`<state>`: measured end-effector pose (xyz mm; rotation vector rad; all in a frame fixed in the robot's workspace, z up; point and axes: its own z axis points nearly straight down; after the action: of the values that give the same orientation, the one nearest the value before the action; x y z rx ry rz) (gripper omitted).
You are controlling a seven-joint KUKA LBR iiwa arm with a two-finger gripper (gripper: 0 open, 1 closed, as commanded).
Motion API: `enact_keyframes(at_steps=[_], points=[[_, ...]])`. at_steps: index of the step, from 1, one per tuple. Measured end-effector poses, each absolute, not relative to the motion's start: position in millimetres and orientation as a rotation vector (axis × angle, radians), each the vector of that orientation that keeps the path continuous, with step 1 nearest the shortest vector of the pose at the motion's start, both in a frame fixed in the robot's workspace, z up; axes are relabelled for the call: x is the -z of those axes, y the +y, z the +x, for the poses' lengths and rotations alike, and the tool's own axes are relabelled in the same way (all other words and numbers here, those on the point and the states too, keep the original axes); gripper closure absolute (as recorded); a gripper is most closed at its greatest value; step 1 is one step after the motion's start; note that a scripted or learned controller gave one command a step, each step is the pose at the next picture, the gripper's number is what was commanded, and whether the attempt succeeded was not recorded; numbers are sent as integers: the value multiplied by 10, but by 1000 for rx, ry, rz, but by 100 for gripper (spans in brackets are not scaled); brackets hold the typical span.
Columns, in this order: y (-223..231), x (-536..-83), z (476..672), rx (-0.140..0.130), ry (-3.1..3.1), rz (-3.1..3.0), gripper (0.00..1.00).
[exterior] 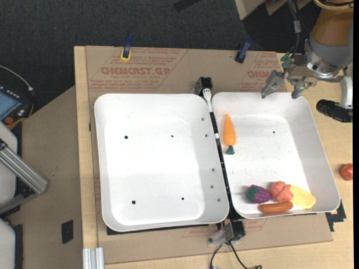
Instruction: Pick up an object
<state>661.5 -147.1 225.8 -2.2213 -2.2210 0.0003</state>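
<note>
Camera view: gripper (pixel 282 87) spread open, holding nothing, above far rim of right bin (pixel 314 133), where the toy carrot (pixel 229 129) lies alone near the left wall, likely light, stiff, smooth plastic, best pinched mid-body; grapes (pixel 258 194), sausage (pixel 275 207), peach-like fruit (pixel 282 190), yellow piece (pixel 303 198) cluster at near edge; left bin (pixel 106 150) alongside.

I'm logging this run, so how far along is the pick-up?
Nothing looks picked yet. The claw hangs open over the right white bin's far rim, gripping nothing. The orange toy carrot and the purple toy grapes lie in it. Descent, grasp and lift remain.
</note>
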Motion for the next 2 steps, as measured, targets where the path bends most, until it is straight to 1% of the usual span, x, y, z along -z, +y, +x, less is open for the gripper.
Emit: enact_keyframes(at_steps=[1, 2], points=[[-1377, -3890, 6488, 10, -2232, -2227, 0], [-1014, -5115, 5930, 5, -2228, -2222, 0]])
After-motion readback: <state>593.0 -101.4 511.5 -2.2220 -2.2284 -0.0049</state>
